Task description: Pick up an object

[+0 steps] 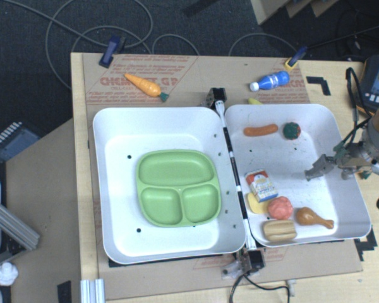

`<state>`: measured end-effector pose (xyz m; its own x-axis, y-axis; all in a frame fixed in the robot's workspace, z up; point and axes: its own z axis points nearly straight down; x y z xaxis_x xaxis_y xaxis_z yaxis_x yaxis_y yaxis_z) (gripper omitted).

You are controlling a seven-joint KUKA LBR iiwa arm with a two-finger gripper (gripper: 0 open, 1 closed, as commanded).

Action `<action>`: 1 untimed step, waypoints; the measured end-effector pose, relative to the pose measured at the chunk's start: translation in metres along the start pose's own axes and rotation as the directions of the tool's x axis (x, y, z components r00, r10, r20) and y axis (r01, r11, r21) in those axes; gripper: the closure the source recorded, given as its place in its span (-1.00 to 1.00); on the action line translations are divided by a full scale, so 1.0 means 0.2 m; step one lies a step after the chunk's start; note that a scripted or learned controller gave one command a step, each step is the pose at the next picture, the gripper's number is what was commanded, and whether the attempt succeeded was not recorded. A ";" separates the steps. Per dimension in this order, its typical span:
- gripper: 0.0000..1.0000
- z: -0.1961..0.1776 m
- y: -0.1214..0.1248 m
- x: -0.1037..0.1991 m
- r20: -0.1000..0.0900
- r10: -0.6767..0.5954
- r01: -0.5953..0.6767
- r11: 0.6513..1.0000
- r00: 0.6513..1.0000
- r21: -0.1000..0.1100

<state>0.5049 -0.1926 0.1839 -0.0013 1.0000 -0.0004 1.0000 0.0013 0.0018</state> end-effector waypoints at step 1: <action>-1.00 0.17 0.44 0.23 -0.001 -0.001 0.001 1.000 1.000 0.000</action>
